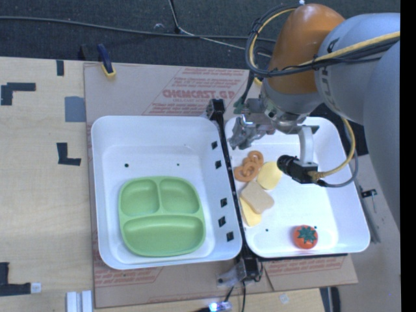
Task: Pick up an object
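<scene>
The right bin [348, 223] holds a brown pretzel [248, 167], a pale yellow round piece [270, 175], a tan bread slice [258, 197] lying on a yellow wedge [249, 214], and a red tomato [305, 236] near the front. My gripper [245, 134] hangs over the bin's back left corner, just above and behind the pretzel. I see nothing between its fingers. The grey arm with its orange band [302, 38] covers the bin's back part.
The left bin [107, 142] holds a green divided plate [161, 216]. A black divider [224, 174] runs between the two bins. Cardboard lies under both bins, and a blue and yellow clamp [106, 62] sits at its back left corner. Cables trail across the dark floor behind.
</scene>
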Controlling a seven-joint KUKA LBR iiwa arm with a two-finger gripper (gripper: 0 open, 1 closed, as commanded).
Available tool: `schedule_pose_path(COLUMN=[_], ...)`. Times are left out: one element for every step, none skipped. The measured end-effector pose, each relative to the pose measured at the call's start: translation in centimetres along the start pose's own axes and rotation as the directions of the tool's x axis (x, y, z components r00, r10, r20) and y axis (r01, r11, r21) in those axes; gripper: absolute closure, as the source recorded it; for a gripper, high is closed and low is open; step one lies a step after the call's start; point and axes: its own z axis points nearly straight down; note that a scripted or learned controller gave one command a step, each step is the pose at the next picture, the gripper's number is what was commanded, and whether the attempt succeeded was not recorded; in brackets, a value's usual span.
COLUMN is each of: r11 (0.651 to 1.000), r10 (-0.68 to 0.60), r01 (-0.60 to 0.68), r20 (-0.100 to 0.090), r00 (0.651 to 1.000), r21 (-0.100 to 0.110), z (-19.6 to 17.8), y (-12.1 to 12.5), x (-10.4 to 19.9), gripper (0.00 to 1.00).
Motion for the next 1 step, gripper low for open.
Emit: schedule_pose_path(r11=[1.0], r10=[0.0], r01=[0.0], r20=[0.0], r00=[1.0], r21=[-0.001], z=[0.88], y=[-1.05], x=[4.62], gripper=[1.0])
